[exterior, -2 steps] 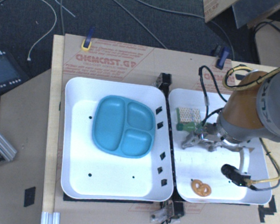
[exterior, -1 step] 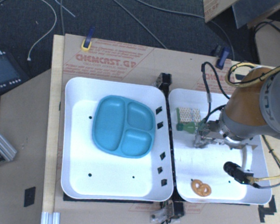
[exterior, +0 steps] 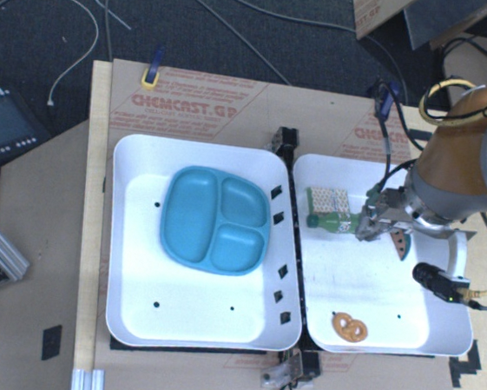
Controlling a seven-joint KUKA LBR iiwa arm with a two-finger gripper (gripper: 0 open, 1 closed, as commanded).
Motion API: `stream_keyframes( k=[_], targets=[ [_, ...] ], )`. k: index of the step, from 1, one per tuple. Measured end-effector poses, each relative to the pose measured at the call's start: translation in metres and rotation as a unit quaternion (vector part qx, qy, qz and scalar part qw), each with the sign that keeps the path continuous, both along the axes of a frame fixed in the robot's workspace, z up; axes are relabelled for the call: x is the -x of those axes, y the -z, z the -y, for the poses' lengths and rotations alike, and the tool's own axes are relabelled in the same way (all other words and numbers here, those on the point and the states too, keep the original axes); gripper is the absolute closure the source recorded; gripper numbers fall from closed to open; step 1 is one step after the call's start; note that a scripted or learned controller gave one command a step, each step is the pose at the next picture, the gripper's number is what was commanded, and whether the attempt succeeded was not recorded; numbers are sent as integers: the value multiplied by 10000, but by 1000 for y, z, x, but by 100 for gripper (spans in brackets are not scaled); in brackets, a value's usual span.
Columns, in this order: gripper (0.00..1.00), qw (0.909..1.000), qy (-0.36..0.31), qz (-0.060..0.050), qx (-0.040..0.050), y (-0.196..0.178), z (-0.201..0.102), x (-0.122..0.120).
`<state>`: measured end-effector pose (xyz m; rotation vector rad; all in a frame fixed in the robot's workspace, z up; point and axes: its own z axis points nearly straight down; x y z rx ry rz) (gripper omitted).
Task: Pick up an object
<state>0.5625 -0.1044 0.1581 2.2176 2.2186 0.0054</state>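
Green object (exterior: 331, 222) with patterned top lying at 11 o'clock in the right bin (exterior: 411, 336), not yet lifted. Just at its 3 o'clock, gripper (exterior: 369, 223) low, state impossible to tell. Pretzel (exterior: 350, 327) at 6 o'clock. Grasp and lift apparently remaining.

Light-blue divided plate (exterior: 216, 222), 2 white bins (exterior: 136, 221), golden-brown pretzel (exterior: 350, 327), green bottle (exterior: 331, 222), dotted sponge (exterior: 328, 199)

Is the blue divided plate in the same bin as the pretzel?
No, the blue divided plate lies in the left bin; the pretzel lies in the right bin.
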Motion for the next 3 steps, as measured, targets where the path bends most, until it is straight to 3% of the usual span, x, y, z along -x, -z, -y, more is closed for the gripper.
stream_keyframes(
  k=[2, 3],
  targets=[
    [100, 10000, -5, -1, -2, -89, -7, 1],
    [100, 10000, -28, -42, -19, -76, -66, -3]
  ],
)
